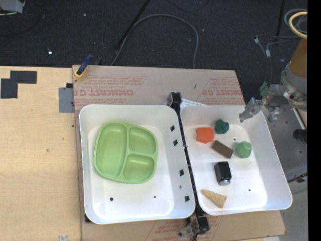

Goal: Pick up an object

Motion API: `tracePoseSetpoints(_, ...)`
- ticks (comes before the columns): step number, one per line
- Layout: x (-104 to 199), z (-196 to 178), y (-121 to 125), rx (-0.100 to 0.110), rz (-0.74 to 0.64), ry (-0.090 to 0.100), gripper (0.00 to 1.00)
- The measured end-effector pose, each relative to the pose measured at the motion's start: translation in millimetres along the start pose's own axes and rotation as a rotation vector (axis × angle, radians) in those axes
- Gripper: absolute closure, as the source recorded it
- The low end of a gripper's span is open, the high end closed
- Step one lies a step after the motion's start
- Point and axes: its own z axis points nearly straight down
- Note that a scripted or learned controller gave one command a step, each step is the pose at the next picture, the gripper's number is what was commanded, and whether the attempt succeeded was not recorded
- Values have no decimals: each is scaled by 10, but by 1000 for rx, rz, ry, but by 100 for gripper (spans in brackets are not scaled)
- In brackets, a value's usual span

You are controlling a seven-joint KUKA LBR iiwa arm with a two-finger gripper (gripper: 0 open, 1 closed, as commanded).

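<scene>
Camera view: the pincer (257, 108) hangs over the right bin's (279, 185) upper right rim, grip state unclear; the dark green object (221, 126) lies just left, apart from it

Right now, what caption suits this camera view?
Pincer at the right bin's far rim; six small objects inside; green plate in the left bin.

red print on the cardboard sheet (150, 87) under the bins, upside down & mirrored, approx "gemcrst gp"; repeated by its rt corner & partly at its bottom edge. no other legible txt.
</scene>
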Motion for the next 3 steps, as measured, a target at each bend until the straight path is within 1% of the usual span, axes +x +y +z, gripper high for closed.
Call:
tracePoseSetpoints(1,3,-43,9,-7,-1,-1,0)
tracePoseSetpoints(2,-76,551,14,-3,0,0,0)
tracePoseSetpoints(3,-34,1105,101,-3,-2,0,0)
